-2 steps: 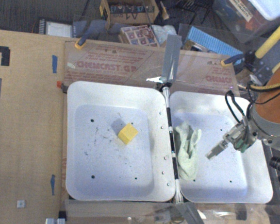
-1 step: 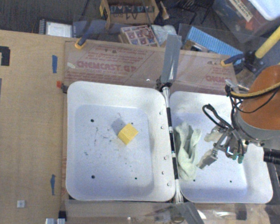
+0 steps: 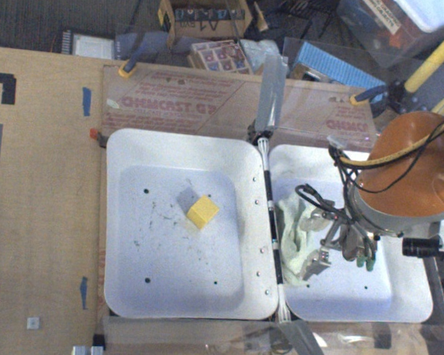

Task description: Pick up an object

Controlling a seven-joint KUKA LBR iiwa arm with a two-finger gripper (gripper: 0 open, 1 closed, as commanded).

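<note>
We see the gripper (image 3: 337, 251) low inside the right bin (image 3: 404, 305), its metal fingers beside a pale green crumpled cloth (image 3: 298, 237) that lies against the bin's left wall — whether the jaws are apart or closed we cannot tell, and no cloth shows between them. In the left bin (image 3: 130, 165) a small yellow block (image 3: 203, 212) sits near the middle, well apart from the arm

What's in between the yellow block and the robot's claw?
In the camera view, bare white floor of the left bin, then the rims where both bins meet, lie between the yellow block and the gripper, beside a pale cloth.
</note>
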